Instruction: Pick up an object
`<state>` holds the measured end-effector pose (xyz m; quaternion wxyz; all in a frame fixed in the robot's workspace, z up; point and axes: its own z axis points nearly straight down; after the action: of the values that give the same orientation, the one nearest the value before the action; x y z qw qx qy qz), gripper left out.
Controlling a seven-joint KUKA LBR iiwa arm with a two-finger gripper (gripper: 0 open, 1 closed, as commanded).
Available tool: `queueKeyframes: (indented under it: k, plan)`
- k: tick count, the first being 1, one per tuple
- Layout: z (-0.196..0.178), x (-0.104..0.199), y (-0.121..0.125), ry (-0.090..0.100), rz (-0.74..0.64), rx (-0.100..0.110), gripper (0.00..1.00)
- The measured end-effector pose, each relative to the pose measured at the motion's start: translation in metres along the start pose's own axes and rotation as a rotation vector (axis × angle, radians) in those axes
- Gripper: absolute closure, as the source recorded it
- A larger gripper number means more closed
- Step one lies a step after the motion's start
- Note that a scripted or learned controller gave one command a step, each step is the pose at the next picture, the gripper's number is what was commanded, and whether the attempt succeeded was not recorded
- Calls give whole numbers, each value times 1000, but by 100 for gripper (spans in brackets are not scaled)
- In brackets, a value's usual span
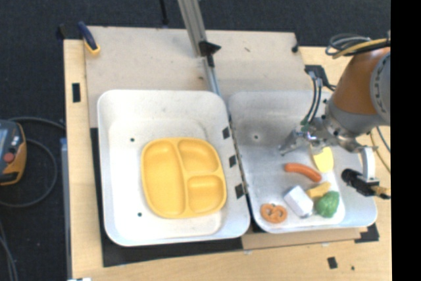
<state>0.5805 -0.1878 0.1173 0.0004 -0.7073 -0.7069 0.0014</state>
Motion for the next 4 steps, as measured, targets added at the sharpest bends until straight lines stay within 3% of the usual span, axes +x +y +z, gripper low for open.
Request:
queueKeyframes:
  k: [1, 3, 4]
  plan:
    - [-14, -1, 2, -2, 2, -8, 100]
    - [-121, 6, 0, -1, -4, -9, 100]
    - [-139, 4, 1, 0, -4, -7, 100]
